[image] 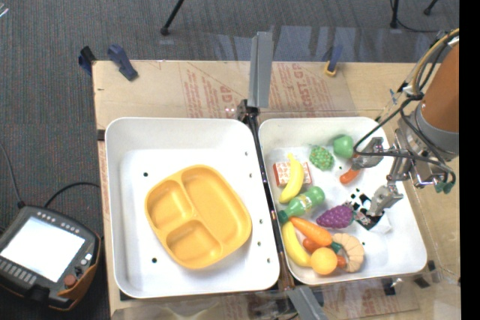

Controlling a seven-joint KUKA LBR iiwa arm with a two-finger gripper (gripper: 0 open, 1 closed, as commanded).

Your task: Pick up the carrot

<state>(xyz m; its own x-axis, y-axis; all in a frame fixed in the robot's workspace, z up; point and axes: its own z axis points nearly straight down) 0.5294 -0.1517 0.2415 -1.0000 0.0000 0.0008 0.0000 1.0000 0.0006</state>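
Note:
The carrot is a long orange toy lying at a slant in the front part of the right bin. It rests between a yellow banana and the purple grapes. My gripper hangs low over the bin's right half, just right of the grapes and well to the right of the carrot. Nothing is seen held in it. A small orange piece with a green end lies further back, to the left of the wrist.
The right bin also holds a second banana, a green bottle, a red-and-white box, two green items, an orange and a tan piece. A yellow divided plate lies in the left bin.

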